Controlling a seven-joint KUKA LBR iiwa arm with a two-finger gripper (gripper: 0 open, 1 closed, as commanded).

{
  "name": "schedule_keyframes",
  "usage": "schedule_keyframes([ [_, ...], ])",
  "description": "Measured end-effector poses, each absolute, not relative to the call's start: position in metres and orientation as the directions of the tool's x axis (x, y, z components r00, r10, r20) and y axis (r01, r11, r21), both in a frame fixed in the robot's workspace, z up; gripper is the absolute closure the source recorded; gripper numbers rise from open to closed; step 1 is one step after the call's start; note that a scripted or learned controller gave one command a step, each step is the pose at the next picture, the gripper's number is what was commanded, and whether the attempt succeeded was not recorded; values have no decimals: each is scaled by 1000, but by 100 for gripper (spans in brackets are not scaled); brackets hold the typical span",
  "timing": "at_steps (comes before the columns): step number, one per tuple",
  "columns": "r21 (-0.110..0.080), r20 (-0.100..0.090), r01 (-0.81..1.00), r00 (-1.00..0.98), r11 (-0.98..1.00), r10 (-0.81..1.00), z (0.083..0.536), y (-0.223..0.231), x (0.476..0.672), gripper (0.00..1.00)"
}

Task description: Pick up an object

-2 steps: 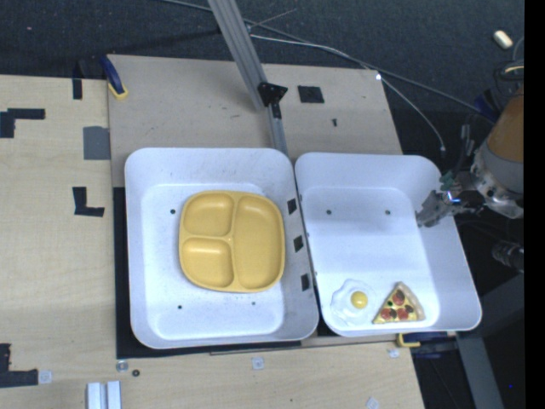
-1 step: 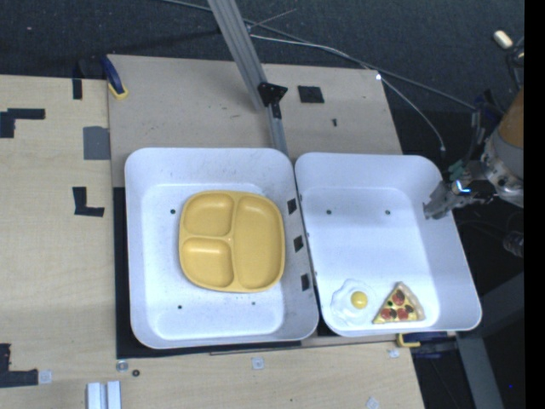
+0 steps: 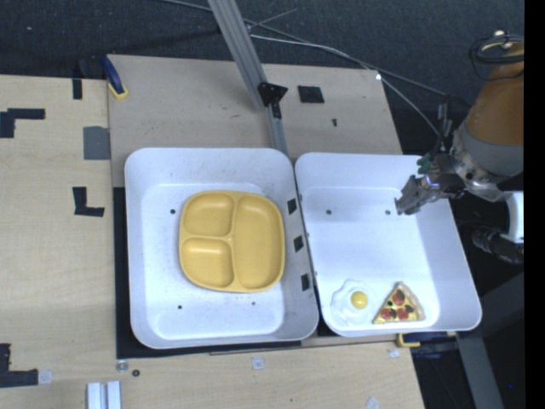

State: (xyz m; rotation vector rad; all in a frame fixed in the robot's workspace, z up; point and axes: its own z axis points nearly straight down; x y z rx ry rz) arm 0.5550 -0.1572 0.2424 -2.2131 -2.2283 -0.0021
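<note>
White bin [image 3: 443, 254]: triangular pizza slice [image 3: 398, 305].

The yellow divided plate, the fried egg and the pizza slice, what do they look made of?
Yellow divided plate: likely molded plastic, with a uniform colour, matte sheen and rounded compartment ridges. Fried egg and pizza slice: probably plastic or rubber toy food, with flat, saturated colours; too small to tell apart.
</note>
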Motion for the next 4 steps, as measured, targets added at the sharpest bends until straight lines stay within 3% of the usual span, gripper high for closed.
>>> schedule_keyframes([
  [2,-1,1,1000,-7,7,1000,231,-44,576,100],
  [3,-3,1,1000,-6,7,1000,223,12,569,100],
  [4,-1,2,1000,-8,8,1000,230,71,581,100],
])
